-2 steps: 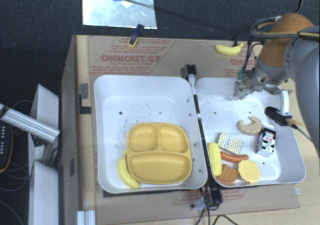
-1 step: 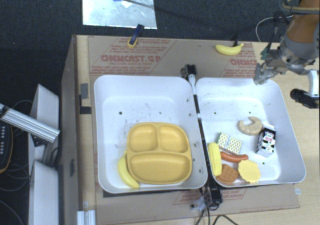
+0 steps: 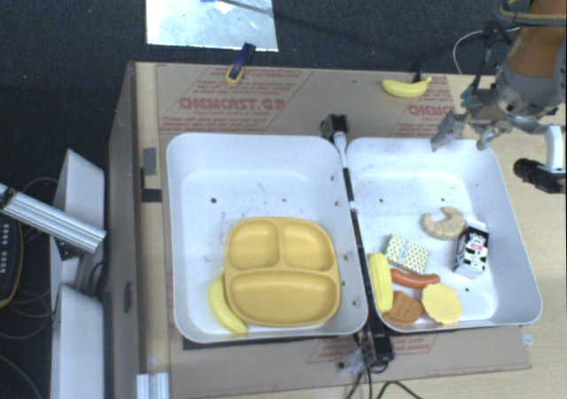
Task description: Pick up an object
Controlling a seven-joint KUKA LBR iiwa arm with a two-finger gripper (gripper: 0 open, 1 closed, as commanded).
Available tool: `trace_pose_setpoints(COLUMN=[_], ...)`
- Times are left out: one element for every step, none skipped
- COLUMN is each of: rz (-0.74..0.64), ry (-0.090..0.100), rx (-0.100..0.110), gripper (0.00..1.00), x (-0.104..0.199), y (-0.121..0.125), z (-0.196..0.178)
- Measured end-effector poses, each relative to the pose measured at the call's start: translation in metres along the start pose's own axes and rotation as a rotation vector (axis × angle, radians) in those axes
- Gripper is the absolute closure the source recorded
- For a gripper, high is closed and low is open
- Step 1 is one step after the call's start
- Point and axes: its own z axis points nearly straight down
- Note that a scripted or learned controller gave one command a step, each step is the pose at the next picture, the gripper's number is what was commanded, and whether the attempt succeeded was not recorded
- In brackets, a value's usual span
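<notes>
The gripper (image 3: 463, 133) hung above the far right corner of the right bin (image 3: 505, 211), its two fingers (image 3: 444, 131) spread wide apart with nothing between them. The arm (image 3: 533, 51) reached in from the right, its orange band above the wrist.

The things to pick lay along the near edge of the right bin: a corn cob (image 3: 379, 280) against the left wall, a checked cracker (image 3: 407, 254) just beside it, a sausage (image 3: 415, 278) below the cracker, a brown cookie (image 3: 404, 308) and a yellow disc (image 3: 441, 303) nearest the front. A croissant (image 3: 444, 223) sat toward the middle, with a small milk carton (image 3: 472, 253) close by on its right.

In the left bin (image 3: 195, 211) a yellow divided plate (image 3: 282, 269) rested near the front edge, a banana (image 3: 223, 305) touching its near left corner. Another banana (image 3: 406, 85) lay on the cardboard (image 3: 266, 96) behind the bins.
</notes>
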Motion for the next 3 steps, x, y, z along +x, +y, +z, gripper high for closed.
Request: trace_pose_setpoints(rz=[0.002, 0.0, 0.002], ry=[0.0, -0.001, 0.001], rx=[0.002, -0.001, 0.005], gripper=[0.0, 0.0, 0.0], x=[-0.007, -0.028, -0.027], y=[-0.062, -0.038, -0.1], z=[0.008, -0.045, 0.03])
